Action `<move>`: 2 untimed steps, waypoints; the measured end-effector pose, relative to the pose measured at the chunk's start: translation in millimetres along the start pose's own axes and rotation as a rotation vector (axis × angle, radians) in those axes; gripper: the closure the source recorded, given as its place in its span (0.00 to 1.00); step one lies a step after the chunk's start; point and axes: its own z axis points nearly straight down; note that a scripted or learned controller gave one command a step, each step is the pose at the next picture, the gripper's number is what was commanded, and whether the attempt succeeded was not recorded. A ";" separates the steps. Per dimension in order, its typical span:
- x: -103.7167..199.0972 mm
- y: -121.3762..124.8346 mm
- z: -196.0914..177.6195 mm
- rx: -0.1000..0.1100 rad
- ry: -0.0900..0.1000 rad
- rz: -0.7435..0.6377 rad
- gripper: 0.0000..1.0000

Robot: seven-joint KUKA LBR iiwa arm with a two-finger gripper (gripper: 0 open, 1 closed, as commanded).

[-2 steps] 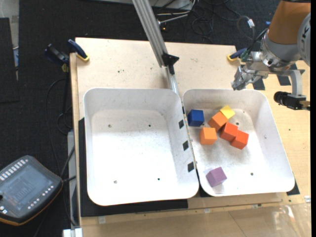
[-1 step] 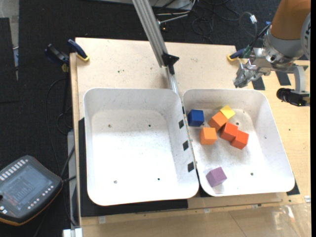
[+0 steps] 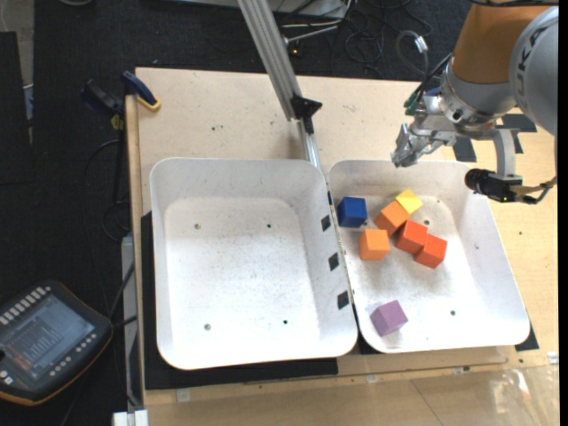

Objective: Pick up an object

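Blocks are what's up for grabs, and all six are sitting in the right bin point(image 3: 497, 273): a blue cube point(image 3: 352, 211) near the divider, a yellow cube point(image 3: 408, 202), two orange ones point(image 3: 392, 216) point(image 3: 374, 244), a pair of red-orange cubes point(image 3: 420, 242) touching each other, and a purple cube point(image 3: 388, 317) off by itself toward the front edge. The left bin point(image 3: 177, 238) isn't in play.

Step-wise, this looks like the approach phase, with nothing picked yet. The tool point(image 3: 407, 152) is parked above the far rim of the right bin, up in the air, and nothing is seen between its tips. Whether it's spread or pinched can't be told from this angle, too small and too dark.

The yellow cube is the closest candidate, just nearer the camera than the tool and lower down, with the orange one tight beside it. The cluster is packed, so a clean grasp there would probably be tricky. The blue cube and the purple one are better isolated, though purple is well apart from the tool.

Next move, as a guess: one block gets chosen, the tool gets lined up over it, then lowered straight down onto it.
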 end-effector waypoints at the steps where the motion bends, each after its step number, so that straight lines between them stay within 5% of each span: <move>1: 56.7 -13.9 12.1 0.001 0.001 -0.001 1.00; 2: 104.3 -14.1 9.6 -0.001 0.000 -0.001 1.00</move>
